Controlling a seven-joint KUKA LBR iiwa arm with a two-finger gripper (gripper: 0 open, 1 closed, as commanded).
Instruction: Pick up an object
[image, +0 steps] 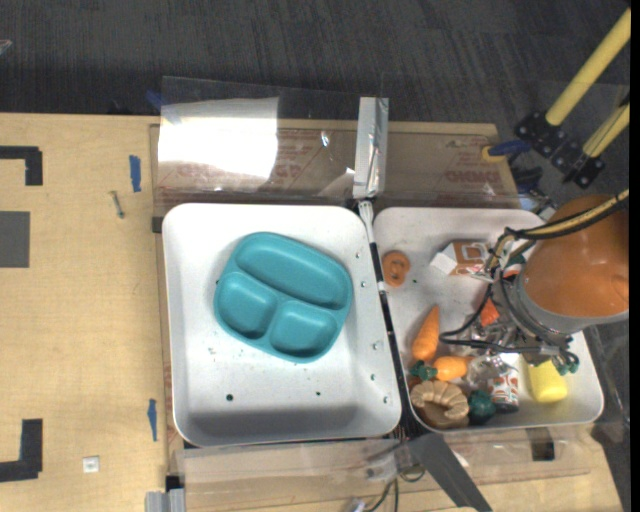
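My gripper (497, 347) is down in the right bin (420, 232), under the orange band of the arm (580, 268). Its tip sits among a cluster of small items near the bin's front. Just left of it lie an orange carrot (427, 333) and a small orange ball (451, 369). A clear wrapped packet (500, 382) lies right below the gripper, and a yellow block (546, 382) is to its right. A tan croissant (445, 401) and a dark green piece (482, 407) rest at the front wall.
A teal divided plate (284, 294) lies in the left bin (190, 330). In the right bin, an orange round piece (396, 266) sits by the dividing wall and a small printed packet (465, 256) lies at the back. Yellow poles (590, 68) stand at the far right.
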